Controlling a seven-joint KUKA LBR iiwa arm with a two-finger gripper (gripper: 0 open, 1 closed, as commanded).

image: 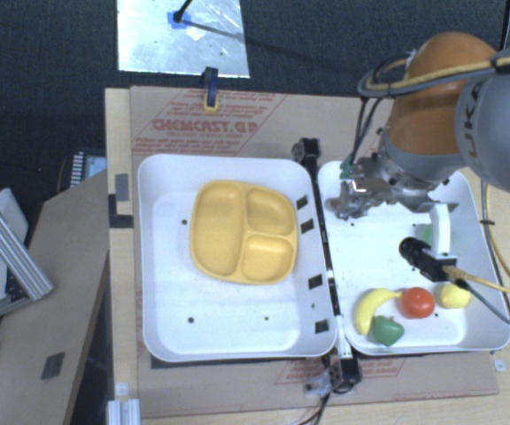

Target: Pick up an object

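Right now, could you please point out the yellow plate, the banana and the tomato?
yellow plate (222, 215): camera view, floor of its large left compartment.
banana (372, 305): camera view, middle of its curve.
tomato (418, 302): camera view, centre of its top.

You see two white bins (162, 264): the left one carries a pale yellow divided plate (242, 231), the right one a yellow banana (372, 304), a red tomato (418, 302), a green pepper (385, 329) and a yellow lemon (454, 296). Your arm (494, 122) is grey with an orange band (436, 87).

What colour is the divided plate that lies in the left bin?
The divided plate is pale yellow, seen clearly in the camera view from above.
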